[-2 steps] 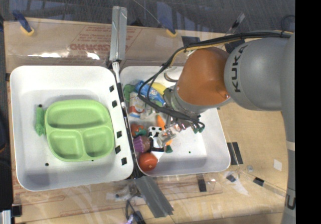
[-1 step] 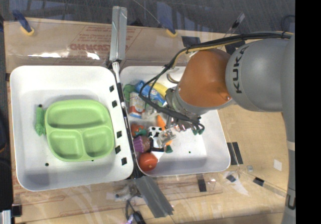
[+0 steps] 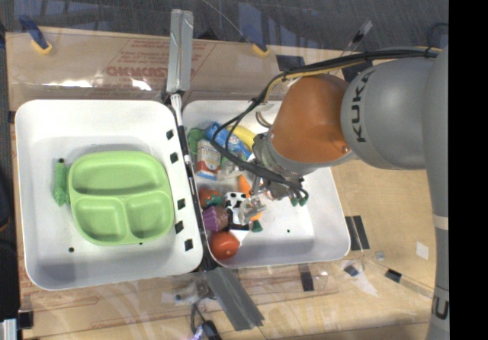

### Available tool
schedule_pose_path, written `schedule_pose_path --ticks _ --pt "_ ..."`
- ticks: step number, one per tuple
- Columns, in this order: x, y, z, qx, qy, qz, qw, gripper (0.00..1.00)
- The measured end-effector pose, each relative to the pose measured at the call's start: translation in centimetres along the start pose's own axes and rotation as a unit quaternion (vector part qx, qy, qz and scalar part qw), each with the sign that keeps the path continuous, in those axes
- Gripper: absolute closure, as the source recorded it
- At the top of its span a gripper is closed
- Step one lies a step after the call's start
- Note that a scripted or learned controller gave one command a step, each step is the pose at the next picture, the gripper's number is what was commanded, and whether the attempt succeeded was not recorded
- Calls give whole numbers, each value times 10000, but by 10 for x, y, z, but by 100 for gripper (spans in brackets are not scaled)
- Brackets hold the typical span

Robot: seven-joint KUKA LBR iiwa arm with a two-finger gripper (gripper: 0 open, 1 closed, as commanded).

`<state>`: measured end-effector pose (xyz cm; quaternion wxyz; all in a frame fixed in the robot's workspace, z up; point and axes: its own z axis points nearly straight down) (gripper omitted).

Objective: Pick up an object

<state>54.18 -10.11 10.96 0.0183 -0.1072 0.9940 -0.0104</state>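
The objects to pick from lie heaped in the right bin (image 3: pixel 324 235), crowded against its left wall. Nearest the front corner sits a red ball-like toy (image 3: pixel 224 245), touching a purple piece (image 3: pixel 216 218) just behind it. Beyond those come a small black-and-white block (image 3: pixel 237 200), orange bits (image 3: pixel 242 182), a white packet (image 3: pixel 207 155), and, at the back of the heap, blue (image 3: pixel 226 139) and yellow (image 3: pixel 244 135) items partly under the arm.

The tool (image 3: pixel 255 205) hangs low over the middle of this heap, beside the black-and-white block. Its tips are lost among the clutter, so I cannot tell whether it is spread or pressed together, nor whether anything sits in it. The orange band (image 3: pixel 309 121) and grey arm (image 3: pixel 396 113) cover the bin's back right part.

The right half of this bin's floor is bare white, giving open room toward its right and front walls.

The left bin (image 3: pixel 38 255) holds a green divided tray (image 3: pixel 120 195), lying flat near the centre, with a slim green object (image 3: pixel 59 182) touching its left edge. Bare floor rings the tray on all sides.

The two bins meet along a shared rim (image 3: pixel 185 178) marked with black tabs. The desk (image 3: pixel 381 201) shows pale wood to the right.
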Motion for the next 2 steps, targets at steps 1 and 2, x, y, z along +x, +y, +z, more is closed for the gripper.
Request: schedule_pose_path --ticks 1,2 --pt "7 2 0 -15 -21 470 9989 0" --pt "2 1 1 -22 50 656 9978 0"
